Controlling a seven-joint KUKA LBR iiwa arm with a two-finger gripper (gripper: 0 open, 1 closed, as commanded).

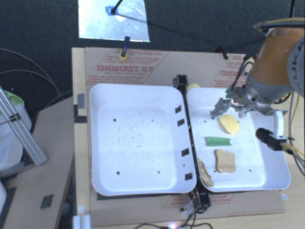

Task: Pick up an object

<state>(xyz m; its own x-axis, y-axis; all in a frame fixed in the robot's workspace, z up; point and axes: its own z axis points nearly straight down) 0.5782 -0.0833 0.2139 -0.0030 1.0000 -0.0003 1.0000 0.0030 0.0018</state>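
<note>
The right bin [271, 175] holds a yellow oval piece [229, 124], a green bean-like stick [218, 140] and a slice of toast [225, 161]. My gripper [230, 111] hangs over the upper middle of this bin, just above and behind the yellow piece. Its grey fingers [218, 110] stand apart, open, with nothing between them. The orange band and grey wrist [276, 61] rise to the right of it.
The left bin [100, 175] lies beside the right one. A tan scrap [206, 173] rests on the divider near the front. A small pale yellow object [193, 87] sits at the back by the black clip [180, 80]. A black cable fitting [268, 139] hangs over the right bin.
</note>
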